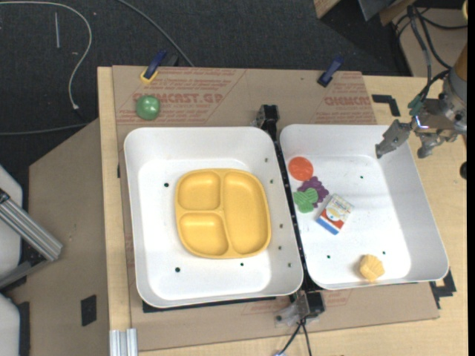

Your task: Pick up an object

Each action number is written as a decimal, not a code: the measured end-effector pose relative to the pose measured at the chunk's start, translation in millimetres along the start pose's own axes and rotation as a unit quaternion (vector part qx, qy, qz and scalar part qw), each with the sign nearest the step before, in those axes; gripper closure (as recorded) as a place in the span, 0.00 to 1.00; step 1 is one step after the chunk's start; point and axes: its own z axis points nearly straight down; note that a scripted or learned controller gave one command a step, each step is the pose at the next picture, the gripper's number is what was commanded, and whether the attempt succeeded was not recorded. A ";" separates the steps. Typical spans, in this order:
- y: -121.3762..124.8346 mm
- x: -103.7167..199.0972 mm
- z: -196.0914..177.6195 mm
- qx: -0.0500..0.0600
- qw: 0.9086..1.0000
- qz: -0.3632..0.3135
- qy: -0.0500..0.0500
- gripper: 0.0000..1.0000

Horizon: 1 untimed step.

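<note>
Yellow and lumpy, a small toy (372,267) sits nearest of all, in the near right part of the right bin (415,221), close to its front wall. In the left bin (148,199), a yellow three-compartment tray (223,212) lies flat around the middle. Farther back in the right bin, near its left wall, a small white, blue and red packet (334,213) lies tilted, just right of a green toy (304,199) and a purple one (318,189) that touch each other; an orange disc (300,168) lies just beyond them. Beyond those, the gripper (407,141) hovers over the far right corner of the right bin, its two grey fingers spread apart and pointing down with nothing between them, well away from every object; the wrist reaches in from the right edge. Farthest back, a green ball (148,107) rests on the cardboard sheet (223,95) beyond the left bin.
</note>
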 end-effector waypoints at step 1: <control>2.0 0.6 -7.5 -0.007 1.000 -0.002 -0.001 0.00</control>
